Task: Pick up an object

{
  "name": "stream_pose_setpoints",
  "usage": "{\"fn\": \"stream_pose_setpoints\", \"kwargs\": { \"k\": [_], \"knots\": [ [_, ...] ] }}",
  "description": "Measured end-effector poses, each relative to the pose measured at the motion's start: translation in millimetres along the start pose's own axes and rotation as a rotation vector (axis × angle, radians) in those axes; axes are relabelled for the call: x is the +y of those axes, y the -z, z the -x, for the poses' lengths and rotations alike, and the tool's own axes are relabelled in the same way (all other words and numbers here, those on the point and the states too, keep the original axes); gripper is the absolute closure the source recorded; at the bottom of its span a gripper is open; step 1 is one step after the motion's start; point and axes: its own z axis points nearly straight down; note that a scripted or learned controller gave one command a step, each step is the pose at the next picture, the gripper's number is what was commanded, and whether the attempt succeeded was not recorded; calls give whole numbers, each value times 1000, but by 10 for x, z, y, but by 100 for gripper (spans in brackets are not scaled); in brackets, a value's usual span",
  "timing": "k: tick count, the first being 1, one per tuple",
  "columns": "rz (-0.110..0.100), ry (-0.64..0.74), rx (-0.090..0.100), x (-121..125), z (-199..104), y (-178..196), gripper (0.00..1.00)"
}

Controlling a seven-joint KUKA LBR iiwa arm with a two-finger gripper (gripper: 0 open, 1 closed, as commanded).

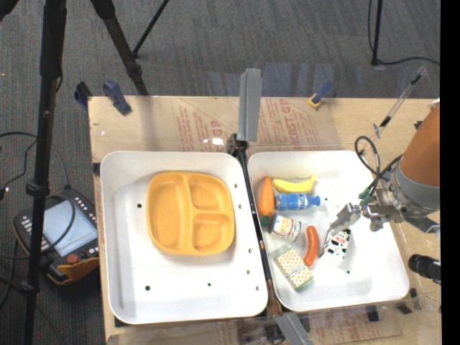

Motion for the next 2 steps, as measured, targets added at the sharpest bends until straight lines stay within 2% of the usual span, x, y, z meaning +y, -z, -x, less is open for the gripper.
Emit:
{"fn": "stream_pose_setpoints", "kwargs": {
  "k": [1, 2],
  "knots": [
    [2, 31, 0, 190, 166, -1138, 0],
    [0, 25, 3, 190, 173, -1059, 100]
  ]
}}
